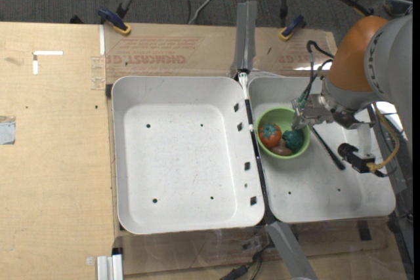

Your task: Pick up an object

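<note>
Two white bins (184,220) w/ small dark dots on the floors are seen on a tan wooden bench (52,154). A light green bowl (275,120) is seen in the right bin; an orange-red obj (270,134), a teal obj (294,139) & a brownish-pink obj (281,150) are seen in it. The arm (367,69) is seen as grey w/ an orange band. Brown cardboard (157,57) w/ faded red lettering is seen behind the bins, w/ blue-and-yellow clamps (113,20)

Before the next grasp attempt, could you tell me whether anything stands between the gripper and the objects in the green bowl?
Nothing visible does. The gripper hangs at the right rim of the green bowl, directly over the teal object; the orange object lies beside it.
</note>
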{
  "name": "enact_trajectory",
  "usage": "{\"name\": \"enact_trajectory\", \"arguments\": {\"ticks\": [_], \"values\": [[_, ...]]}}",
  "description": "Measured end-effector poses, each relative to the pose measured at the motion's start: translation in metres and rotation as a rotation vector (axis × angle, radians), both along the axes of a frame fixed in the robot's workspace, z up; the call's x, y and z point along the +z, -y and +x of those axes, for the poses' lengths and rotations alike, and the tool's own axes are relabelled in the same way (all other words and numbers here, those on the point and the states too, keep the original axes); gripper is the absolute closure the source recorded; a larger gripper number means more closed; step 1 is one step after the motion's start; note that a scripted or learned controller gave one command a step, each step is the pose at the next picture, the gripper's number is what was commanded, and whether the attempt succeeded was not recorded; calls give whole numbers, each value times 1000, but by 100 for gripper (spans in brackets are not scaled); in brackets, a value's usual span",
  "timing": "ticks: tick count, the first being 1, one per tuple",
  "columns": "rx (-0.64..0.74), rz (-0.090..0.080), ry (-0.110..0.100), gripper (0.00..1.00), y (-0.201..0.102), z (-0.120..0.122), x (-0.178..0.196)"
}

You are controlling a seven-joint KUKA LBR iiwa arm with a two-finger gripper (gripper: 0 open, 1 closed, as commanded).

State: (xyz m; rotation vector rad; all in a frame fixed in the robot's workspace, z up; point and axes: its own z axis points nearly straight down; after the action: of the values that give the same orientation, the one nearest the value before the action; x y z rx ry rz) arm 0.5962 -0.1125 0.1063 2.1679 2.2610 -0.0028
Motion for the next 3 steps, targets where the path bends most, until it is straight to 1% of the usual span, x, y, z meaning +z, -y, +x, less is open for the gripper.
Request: {"name": "enact_trajectory", "arguments": {"ticks": [1,2,3], "values": [[128,-8,1,100,-49,-12,118],[138,5,-5,0,-58,-12,115],[118,7,-9,0,29,-24,33]]}}
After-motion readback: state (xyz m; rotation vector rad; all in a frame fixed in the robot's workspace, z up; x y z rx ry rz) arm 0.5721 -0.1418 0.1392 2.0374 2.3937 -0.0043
